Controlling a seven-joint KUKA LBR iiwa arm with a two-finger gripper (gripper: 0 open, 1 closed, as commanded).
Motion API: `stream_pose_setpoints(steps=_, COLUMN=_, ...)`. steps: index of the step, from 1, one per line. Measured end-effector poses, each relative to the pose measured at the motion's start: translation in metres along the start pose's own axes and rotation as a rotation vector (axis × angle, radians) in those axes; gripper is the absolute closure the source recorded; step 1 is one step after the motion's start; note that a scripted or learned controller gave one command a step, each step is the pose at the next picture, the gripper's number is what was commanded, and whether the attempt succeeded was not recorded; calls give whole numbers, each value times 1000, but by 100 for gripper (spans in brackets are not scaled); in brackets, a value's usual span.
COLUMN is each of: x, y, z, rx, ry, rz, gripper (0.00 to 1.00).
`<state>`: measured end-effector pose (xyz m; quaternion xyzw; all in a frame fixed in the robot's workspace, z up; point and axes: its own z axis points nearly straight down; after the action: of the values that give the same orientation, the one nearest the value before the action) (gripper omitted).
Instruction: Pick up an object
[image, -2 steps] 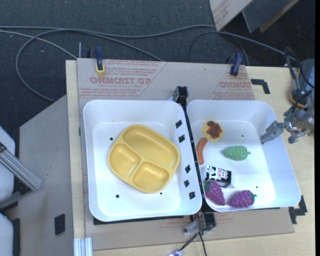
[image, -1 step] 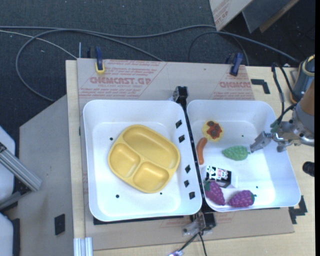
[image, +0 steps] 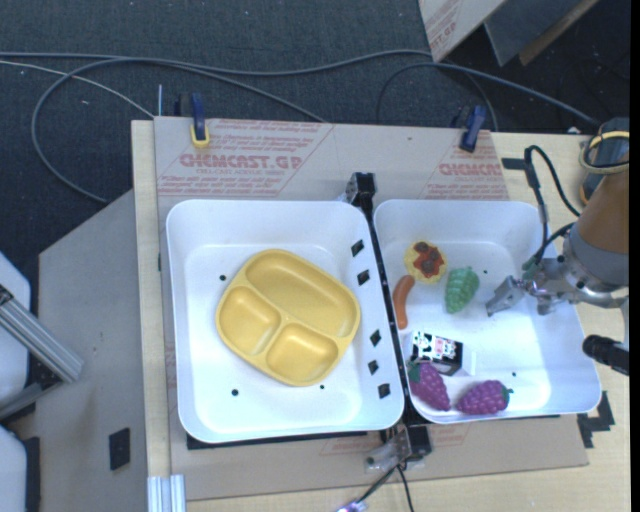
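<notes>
The right bin holds several toys. A small round pizza-like piece lies next to a green bumpy vegetable and an orange sausage. Nearer the front are a black-and-white carton and two purple grape bunches. My gripper hangs over the right part of this bin, just right of the green vegetable. It is open, with nothing between its fingers.
A yellow divided plate fills the middle of the left bin. A black divider with clips runs between the bins. Clamps and cables lie at the bench's back edge.
</notes>
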<state>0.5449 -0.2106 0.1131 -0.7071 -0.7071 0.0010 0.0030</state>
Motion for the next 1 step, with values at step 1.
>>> stream_pose_setpoints(steps=1, x=1, y=0, z=30, rx=-1, ry=0, rz=-1, gripper=0)
